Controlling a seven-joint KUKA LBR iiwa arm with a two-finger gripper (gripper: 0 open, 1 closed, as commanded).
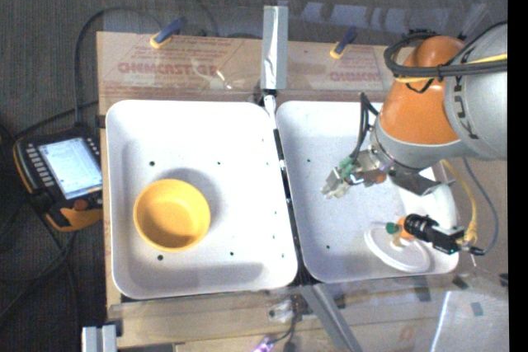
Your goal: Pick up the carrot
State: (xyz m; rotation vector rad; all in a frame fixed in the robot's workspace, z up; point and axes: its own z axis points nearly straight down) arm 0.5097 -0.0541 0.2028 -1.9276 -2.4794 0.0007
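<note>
The carrot [398,232] appears as a small orange piece with a green tip, lying on a white plate [394,253] in the near right corner of the right bin [322,136]. A black fitting on a yellow cable partly overlaps its right end. My gripper [337,182] hangs over the middle of the right bin, pointing left, roughly a hand's width up and left of the carrot. I see nothing held in it. The grey arm with its orange band [417,107] reaches in from the right above it.
A yellow bowl [172,213] sits in the left bin [132,128]. A ridge between the two bins [282,169] separates them. A teach pendant [62,169] lies off the bench to the left.
</note>
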